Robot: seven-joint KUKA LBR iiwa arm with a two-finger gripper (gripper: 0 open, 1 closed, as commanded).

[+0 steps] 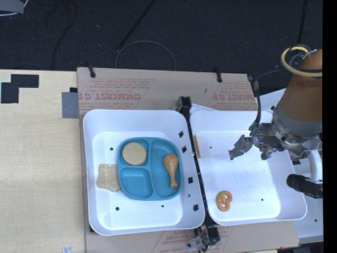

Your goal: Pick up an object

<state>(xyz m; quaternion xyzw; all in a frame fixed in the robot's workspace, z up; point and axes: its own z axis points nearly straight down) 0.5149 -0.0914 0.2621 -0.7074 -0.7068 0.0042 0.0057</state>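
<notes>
My gripper hangs over the middle right of the right bin, reaching in from the right. Its fingers stand open with nothing between them. A small brown pretzel lies on the bin floor near the front, below and left of the gripper and apart from it. In the left bin sits a blue divided tray. The tray holds a round tan biscuit and a drumstick. A pale slice of toast lies against the tray's left side.
A thin orange stick lies by the right bin's left wall. A black divider runs between the bins. Cardboard lies under both bins. The orange-banded arm rises at the right.
</notes>
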